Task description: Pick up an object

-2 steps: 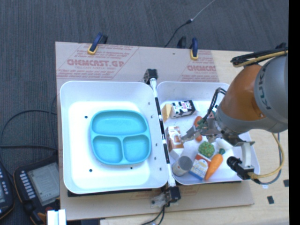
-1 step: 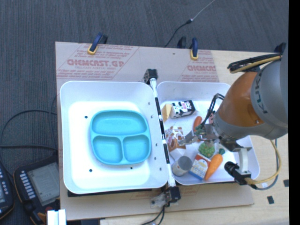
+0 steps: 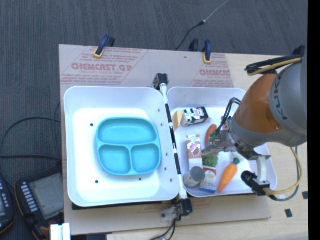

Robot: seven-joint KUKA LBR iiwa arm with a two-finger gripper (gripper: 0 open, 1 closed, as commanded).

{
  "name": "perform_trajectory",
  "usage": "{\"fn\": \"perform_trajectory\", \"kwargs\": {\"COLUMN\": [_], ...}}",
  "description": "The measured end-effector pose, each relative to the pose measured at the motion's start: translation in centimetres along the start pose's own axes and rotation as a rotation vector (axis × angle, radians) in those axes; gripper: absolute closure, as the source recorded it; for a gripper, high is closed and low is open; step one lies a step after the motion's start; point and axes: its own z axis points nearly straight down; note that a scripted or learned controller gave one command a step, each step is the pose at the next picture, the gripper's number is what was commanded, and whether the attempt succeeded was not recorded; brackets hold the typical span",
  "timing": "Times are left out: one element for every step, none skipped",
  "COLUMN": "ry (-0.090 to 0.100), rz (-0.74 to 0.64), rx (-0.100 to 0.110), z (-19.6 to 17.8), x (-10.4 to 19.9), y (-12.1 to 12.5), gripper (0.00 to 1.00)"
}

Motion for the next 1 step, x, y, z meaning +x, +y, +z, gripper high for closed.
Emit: {"fn": "perform_trajectory", "kwargs": {"ry": [0.006], "rz": [-0.006], "rx": [0.024], "z": [-8.06], "x": [2.34], "y": [6.85], "gripper": [1.0]}}
